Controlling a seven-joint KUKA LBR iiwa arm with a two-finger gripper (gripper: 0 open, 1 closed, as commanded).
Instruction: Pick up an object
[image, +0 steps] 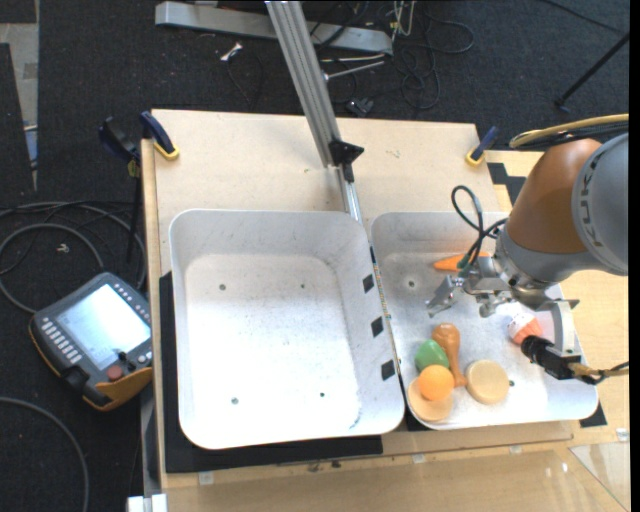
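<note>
- Lying on the floor left of the bench, a teach pendant (92, 340) with its screen facing up.
- Left bin (265, 325): white, shallow, its floor bare but for dark specks.
- Right bin (400, 262): holds the objects, grouped toward its near edge.
- Green piece (432, 354), orange ball (436, 383) and brown drumstick-shaped item (448, 345) touching one another.
- Round tan disc (488, 381) just right of that group.
- Orange carrot-like piece (450, 263) lies farther back, beside the gripper.
- Gripper (455, 290) low over the right bin; whether its claw is open or closed cannot be told, and nothing is seen between its fingers.
- Arm (570, 215) enters from the right.
</note>
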